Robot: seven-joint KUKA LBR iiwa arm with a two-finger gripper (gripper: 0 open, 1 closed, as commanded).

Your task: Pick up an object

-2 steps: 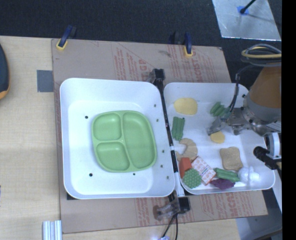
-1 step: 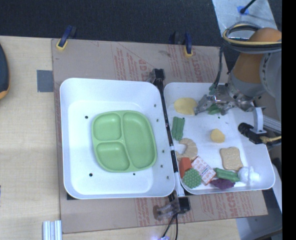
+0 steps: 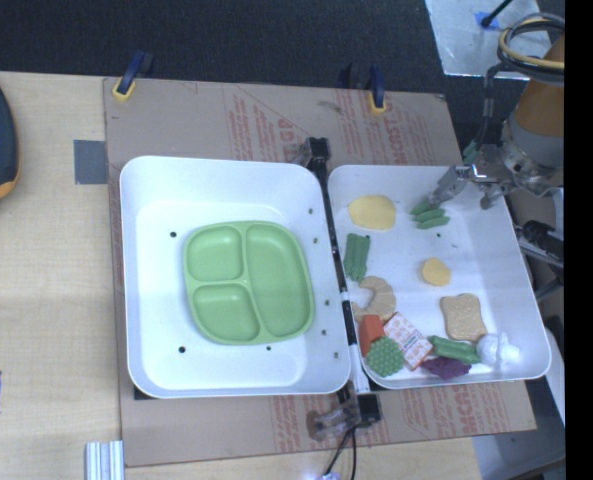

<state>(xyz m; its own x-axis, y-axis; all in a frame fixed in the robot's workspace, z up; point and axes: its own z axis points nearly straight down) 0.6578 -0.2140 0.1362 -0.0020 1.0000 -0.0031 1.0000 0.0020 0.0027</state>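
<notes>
My gripper hangs over the far right corner of the right bin, open, with nothing between its fingers. One fingertip is just above a small green toy vegetable lying on the bin floor; whether they touch I cannot tell. Other toy foods lie in the same bin: a yellow round piece, a smaller yellow piece, a slice of toast and a long green piece by the left wall.
The near end of the right bin is crowded: a beige piece, a red piece, a bumpy green ball, a packet, a purple piece, a white bottle. The left bin holds a green divided plate.
</notes>
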